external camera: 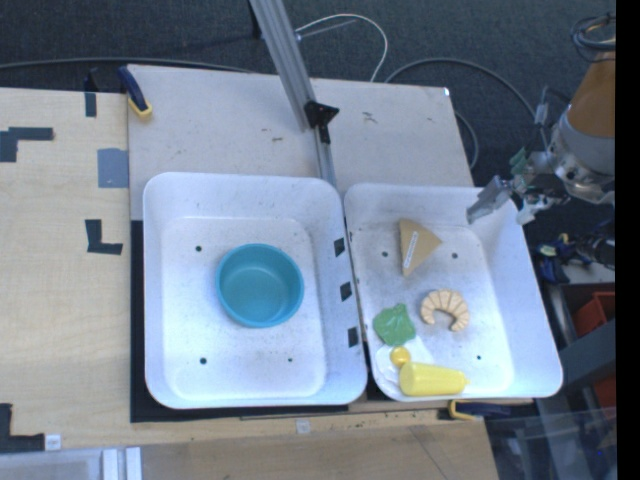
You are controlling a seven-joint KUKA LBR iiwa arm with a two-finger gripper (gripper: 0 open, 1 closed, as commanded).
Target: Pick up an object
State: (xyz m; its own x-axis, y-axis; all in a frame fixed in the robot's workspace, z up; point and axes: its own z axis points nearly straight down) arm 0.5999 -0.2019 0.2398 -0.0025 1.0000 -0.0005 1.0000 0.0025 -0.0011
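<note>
Bench with 2 white bins, fingers above right bin's far corner, grip state indiscernible.

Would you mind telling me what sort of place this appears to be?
Likely a robotics lab bench: two white bins holding toy items such as a croissant, cables trailing over dark carpet, and a robot arm.

robotics lab, 2 white bins on taped bench, loose cables, metal camera pole
</note>
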